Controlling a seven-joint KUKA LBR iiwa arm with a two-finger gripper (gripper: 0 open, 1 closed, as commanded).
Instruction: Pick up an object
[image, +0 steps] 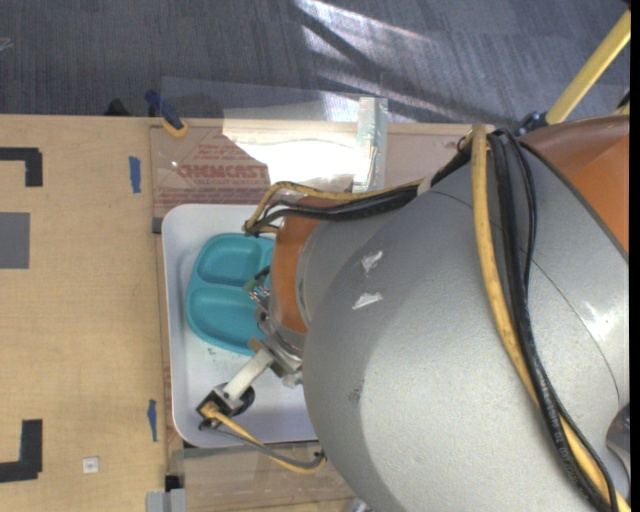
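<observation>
A teal two-lobed object (226, 290) lies in the white bin (178, 330), toward its left side. The big grey arm with its orange band (288, 270) reaches down over the bin and covers most of it. My gripper (264, 305) is at the teal object's right edge, largely hidden under the wrist. I cannot make out whether anything is held.
Tan board (80, 300) with black corner marks and bits of blue tape lies left of the bin. A clear plastic sheet with red print (225, 170) sits behind the bin. The arm's body hides the right half of the view.
</observation>
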